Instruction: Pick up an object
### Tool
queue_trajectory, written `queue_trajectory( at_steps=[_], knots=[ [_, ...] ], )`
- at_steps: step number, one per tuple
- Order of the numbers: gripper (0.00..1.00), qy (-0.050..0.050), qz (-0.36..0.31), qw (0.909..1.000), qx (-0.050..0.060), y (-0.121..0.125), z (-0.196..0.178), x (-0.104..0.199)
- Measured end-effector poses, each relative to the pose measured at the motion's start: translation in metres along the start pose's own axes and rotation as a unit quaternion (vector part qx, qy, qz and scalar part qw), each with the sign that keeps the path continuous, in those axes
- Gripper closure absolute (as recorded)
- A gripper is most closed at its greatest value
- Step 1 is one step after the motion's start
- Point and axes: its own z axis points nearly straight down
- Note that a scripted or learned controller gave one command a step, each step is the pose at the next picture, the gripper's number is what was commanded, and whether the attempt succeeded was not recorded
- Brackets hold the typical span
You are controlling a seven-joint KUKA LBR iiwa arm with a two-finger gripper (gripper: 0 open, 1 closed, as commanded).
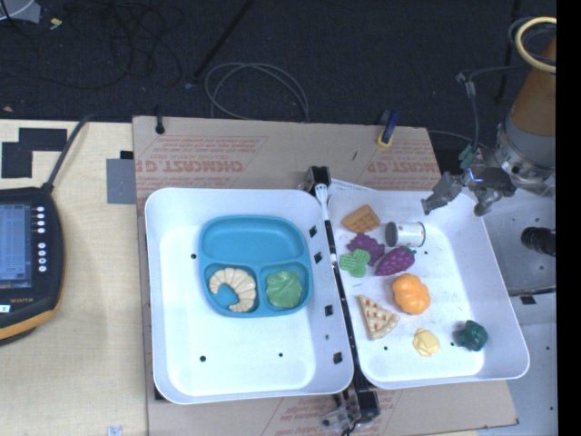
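At the right edge of the view, the arm (531, 89) is cut off, so just its orange band and grey wrist show, with cables looped beside it. Its pincer (463, 192) hangs over the upper right corner of the right bin (504, 271), and its two fingers stand apart with nothing between them. Small wiring around the wrist is hard to make out.

The right bin holds the toy food. A silver can (406, 234) lies on its side just left of and below the pincer, apart from it. A waffle piece (361, 218) sits further left, with purple grapes (396, 261), a second darker bunch (365, 243) and a green leafy piece (353, 262) close together below. An orange (410, 293) lies mid-bin, a pizza slice (376, 317) to its lower left, a small yellow piece (426, 341) and a dark green broccoli (471, 336) near the bottom right, well apart from the pincer.

The left bin (172, 334) carries a blue divided plate (254, 243) holding a croissant (234, 288) and a lettuce piece (285, 289) in separate compartments.
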Motion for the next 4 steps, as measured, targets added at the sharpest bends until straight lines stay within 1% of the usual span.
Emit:
queue_trajectory(
  at_steps=[1, 2, 3, 4],
  knots=[
    [0.00, 0.002, -0.001, 1.0000, 0.006, 0.008, 0.169, 0.023],
    [0.00, 0.000, 0.000, 1.0000, 0.004, 0.026, 0.169, 0.084],
    [0.00, 0.000, 0.002, 1.0000, 0.000, -0.028, 0.169, 0.037],
    [0.00, 0.000, 0.000, 1.0000, -0.002, -0.057, 0.168, 0.040]
  ],
)
